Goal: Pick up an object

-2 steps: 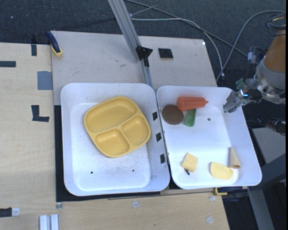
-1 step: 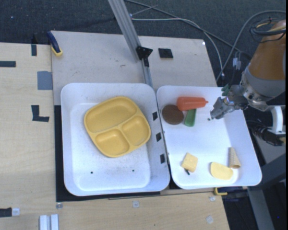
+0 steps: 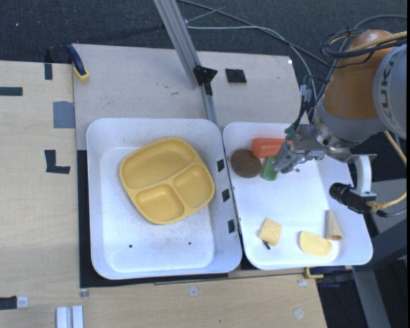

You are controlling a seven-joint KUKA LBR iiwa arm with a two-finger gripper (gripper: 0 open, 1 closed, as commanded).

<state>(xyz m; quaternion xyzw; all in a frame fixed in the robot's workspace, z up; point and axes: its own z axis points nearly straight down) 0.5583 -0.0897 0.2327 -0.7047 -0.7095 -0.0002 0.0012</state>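
Front pieces: yellow wedge (image 3: 315, 244), pale cheese-like chunk (image 3: 270, 231) and small tan cone (image 3: 333, 225) lie along the near rim of the right bin (image 3: 297, 195), well below the pincer and apart from it.
Pincer: gripper (image 3: 279, 164) is low over the back of the right bin, its dark fingers pointing down and left; whether they are spread or closed cannot be told from this view.
Green piece: green object (image 3: 268, 169) sits right at the fingertips, touching or nearly so; whether it is between the fingers cannot be told.
Orange piece: orange-red block (image 3: 266, 146) lies just behind the pincer, near the bin's far rim.
Brown piece: brown disc (image 3: 245, 162) lies just left of the pincer, beside the green object.
Left bin: left bin (image 3: 106, 183) holds a yellow divided plate (image 3: 166, 180), well left of the pincer.
Arm: arm (image 3: 359, 87) comes in from the right, orange band above the wrist.
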